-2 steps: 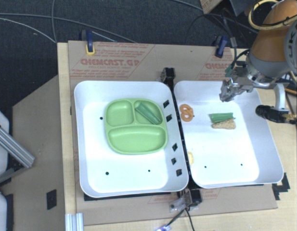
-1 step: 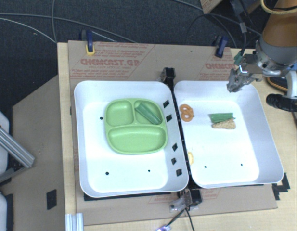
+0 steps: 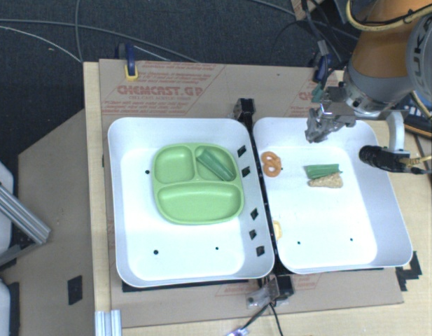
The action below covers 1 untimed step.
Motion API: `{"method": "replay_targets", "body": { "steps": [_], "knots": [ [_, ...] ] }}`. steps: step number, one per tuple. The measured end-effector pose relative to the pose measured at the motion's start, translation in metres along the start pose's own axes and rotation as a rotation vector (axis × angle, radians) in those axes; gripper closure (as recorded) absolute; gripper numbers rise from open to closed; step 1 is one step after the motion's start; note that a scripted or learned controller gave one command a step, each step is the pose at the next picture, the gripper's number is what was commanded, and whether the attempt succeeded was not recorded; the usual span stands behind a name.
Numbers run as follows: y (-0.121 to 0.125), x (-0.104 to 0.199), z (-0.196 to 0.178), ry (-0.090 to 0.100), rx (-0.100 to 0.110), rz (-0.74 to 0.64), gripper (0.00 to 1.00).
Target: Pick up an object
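My gripper [image 3: 318, 134] hangs over the far part of the right bin [image 3: 384, 247], with nothing seen between its fingers. Just below it lie a green strip [image 3: 322, 169] and, touching its near side, a tan crumbly piece [image 3: 326, 181]. An orange pretzel [image 3: 272, 164] rests near that bin's left wall. In the left bin [image 3: 131, 250] sits a green divided plate [image 3: 198, 184] with a green pod [image 3: 216, 163] in its upper right compartment.
A small yellow bit [image 3: 277, 229] lies against the right bin's left wall. A black clip [image 3: 244, 108] sits at the top of the divider between the bins. The bench's cardboard sheet [image 3: 194, 79] surrounds both bins.
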State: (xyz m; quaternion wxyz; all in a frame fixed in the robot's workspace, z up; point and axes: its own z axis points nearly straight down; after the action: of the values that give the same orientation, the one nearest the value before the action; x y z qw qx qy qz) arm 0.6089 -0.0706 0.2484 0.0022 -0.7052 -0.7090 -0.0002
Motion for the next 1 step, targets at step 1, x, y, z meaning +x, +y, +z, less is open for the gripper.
{"method": "replay_targets", "body": {
  "steps": [1],
  "knots": [
    [-0.0278, 0.0434, 0.0145, 0.0, 0.002, 0.001, 1.0]
  ]
}}
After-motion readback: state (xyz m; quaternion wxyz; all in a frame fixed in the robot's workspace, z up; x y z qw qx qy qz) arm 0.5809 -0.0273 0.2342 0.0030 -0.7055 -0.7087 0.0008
